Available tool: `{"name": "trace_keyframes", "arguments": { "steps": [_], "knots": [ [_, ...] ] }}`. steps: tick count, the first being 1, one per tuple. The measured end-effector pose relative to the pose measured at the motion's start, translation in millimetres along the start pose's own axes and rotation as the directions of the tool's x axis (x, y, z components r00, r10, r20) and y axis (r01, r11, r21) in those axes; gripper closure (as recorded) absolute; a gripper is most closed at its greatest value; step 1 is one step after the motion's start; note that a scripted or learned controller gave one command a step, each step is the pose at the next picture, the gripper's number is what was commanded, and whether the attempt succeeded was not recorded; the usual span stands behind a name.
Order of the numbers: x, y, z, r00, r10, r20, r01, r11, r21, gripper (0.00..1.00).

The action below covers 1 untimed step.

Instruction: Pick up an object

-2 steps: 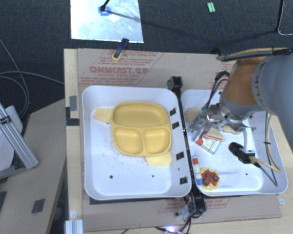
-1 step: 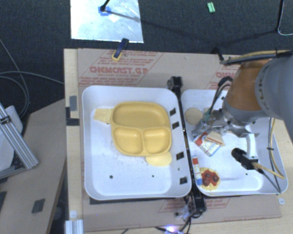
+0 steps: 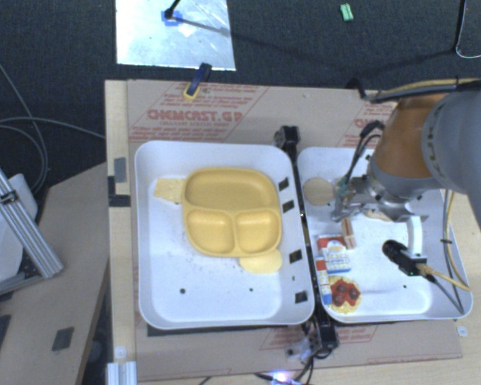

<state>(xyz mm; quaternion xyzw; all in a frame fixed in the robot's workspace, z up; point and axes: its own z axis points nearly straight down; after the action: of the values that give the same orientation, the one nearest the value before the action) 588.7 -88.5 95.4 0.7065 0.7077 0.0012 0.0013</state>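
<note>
The grey arm's two-finger gripper point(image 3: 343, 207) sits low in the right white bin point(image 3: 433, 305), likely to reach its contents. Jaw state: cannot tell. Candidate red-and-white printed packet point(image 3: 334, 257) lies just below the jaws; round tan disc point(image 3: 317, 190) just beside them.

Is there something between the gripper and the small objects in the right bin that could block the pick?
Nothing visible blocks it. The gripper is low inside the right bin, and the red and white box and the tan disc lie uncovered beside it.
</note>
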Motion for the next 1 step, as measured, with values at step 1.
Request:
{"name": "trace_keyframes", "arguments": {
  "steps": [1],
  "knots": [
    [64.1,-4.5,-95.0,1.000,-0.009,-0.003,0.009,1.000,-0.006,1.00]
  ]
}}
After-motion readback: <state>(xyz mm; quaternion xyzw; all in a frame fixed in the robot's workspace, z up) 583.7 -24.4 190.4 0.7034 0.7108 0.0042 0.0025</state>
